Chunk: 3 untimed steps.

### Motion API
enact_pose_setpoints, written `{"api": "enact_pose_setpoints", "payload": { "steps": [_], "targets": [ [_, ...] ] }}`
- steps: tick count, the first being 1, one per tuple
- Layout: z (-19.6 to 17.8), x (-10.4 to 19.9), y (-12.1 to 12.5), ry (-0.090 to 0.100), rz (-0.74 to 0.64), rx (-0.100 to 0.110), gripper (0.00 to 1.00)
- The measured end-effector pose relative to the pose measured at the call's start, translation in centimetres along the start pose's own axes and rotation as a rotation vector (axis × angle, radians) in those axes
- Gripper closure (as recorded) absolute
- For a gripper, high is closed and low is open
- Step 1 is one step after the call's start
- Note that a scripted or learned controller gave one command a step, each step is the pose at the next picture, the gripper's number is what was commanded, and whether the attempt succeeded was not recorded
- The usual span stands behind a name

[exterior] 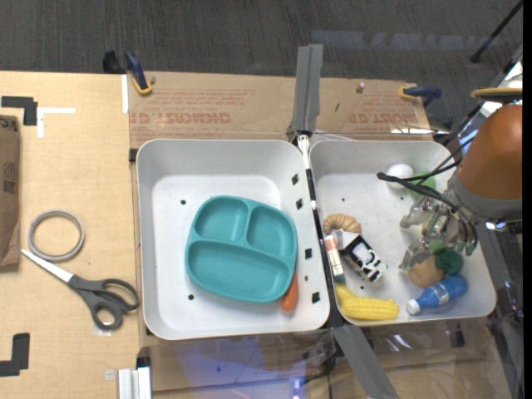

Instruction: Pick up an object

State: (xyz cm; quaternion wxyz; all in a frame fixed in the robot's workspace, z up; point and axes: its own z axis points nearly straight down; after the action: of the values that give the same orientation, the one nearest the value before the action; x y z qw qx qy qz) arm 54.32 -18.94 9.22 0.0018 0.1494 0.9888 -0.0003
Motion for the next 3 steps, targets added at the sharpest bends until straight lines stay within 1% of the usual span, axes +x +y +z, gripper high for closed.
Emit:
{"api": "enact_pose_setpoints", "payload": {
  "steps": [1, 2, 3],
  "targets": [
    [0.0, 2.6, -3.9, 0.003, 0.071, -0.002, 0.00],
    [0.0, 3.8, -1.9, 0.003, 0.117, -0.001, 0.00],
    [-0.9, 3.7, -1.8, 0.000, 0.114, -0.001, 1.00]
  ]
}}
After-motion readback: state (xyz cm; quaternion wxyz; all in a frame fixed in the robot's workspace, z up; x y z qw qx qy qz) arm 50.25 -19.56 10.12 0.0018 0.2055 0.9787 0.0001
